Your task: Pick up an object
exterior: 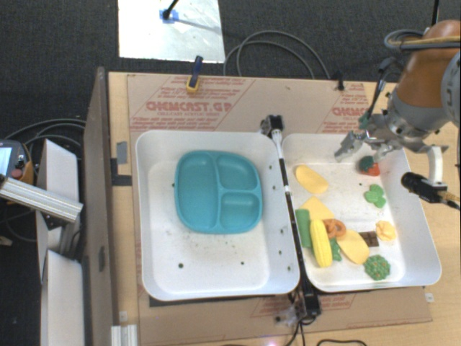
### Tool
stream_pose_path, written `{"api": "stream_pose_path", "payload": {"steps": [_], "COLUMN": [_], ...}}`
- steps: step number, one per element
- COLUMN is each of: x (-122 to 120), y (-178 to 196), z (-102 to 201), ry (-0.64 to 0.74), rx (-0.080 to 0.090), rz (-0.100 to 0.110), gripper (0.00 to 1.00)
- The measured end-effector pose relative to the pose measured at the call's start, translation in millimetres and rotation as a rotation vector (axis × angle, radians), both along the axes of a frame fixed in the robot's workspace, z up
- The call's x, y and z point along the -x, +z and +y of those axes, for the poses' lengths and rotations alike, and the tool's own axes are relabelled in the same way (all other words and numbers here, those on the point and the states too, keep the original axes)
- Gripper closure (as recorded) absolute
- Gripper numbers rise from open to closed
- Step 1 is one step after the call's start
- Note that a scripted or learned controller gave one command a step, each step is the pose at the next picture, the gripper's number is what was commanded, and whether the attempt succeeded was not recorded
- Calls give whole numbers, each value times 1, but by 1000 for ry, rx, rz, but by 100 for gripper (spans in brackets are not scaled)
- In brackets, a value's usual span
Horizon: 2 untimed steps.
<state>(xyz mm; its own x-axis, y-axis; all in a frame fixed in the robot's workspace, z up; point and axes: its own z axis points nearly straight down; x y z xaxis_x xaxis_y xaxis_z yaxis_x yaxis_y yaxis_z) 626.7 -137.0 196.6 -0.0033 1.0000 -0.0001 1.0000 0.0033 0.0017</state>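
My gripper (364, 148) hangs over the back of the right bin (431, 262), fingers spread open with nothing between them. Just below it lies a small red and green toy (369, 166), close to the fingertips but not gripped. Other toy foods are scattered across that bin: a yellow oval piece (311, 179), a green leafy piece (374, 195), a yellow wedge (317, 209), an orange ring (334, 227), a corn cob (320, 251), a brown block (368, 239), a broccoli floret (377, 267) and a pale yellow piece (386, 230).
The left bin (166, 265) holds a teal divided plate (218, 192). A ridge (287, 193) separates the two bins. The arm's orange and grey body (428, 71) looms over the right bin's back right corner, and a black part (421, 184) sticks out over the right rim.
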Motion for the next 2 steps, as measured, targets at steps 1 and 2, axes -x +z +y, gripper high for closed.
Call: {"api": "stream_pose_path", "payload": {"steps": [1, 2], "x": [-44, -37], "y": [-66, -114], "z": [-71, -69], "ry": [-3, -1], "rx": [4, 0], "rz": [-5, 2], "gripper": [0, 0]}}
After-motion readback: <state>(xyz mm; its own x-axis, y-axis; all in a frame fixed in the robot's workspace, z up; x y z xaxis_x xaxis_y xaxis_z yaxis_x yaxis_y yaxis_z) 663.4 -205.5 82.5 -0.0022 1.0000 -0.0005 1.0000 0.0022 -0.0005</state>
